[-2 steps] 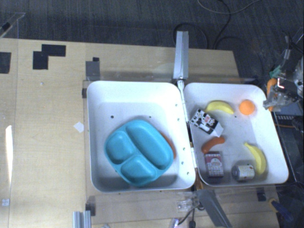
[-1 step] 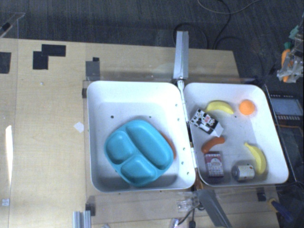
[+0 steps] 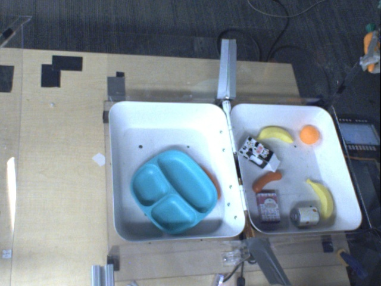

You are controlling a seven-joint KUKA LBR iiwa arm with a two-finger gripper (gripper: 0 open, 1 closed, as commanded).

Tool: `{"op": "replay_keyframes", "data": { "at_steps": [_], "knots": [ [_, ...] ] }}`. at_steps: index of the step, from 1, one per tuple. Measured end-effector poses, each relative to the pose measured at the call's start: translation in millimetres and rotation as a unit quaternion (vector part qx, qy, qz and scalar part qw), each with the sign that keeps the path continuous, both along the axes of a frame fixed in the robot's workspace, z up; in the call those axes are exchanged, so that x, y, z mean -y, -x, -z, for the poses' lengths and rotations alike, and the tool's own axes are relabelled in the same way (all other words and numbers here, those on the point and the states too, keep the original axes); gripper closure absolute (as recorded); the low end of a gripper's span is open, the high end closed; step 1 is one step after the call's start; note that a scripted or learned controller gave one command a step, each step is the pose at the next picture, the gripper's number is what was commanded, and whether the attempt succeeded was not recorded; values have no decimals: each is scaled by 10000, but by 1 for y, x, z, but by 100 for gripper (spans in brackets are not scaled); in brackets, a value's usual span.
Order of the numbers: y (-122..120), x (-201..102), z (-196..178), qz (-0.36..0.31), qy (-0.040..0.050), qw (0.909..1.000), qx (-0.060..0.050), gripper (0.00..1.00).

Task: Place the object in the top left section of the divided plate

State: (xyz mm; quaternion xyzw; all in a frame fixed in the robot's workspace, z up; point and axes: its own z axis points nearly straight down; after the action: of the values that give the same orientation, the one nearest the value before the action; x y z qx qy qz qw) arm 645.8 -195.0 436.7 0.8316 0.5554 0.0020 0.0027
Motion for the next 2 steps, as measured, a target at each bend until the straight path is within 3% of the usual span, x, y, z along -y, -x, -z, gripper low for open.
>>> {"op": "replay_keyframes", "data": {
  "at_steps": [1,2],
  "knots": [
    [-13,-52,1,342,-5,9994,-7,100],
    [-23,-3,0,394,-1,9992,-3,100]
  ]
}}
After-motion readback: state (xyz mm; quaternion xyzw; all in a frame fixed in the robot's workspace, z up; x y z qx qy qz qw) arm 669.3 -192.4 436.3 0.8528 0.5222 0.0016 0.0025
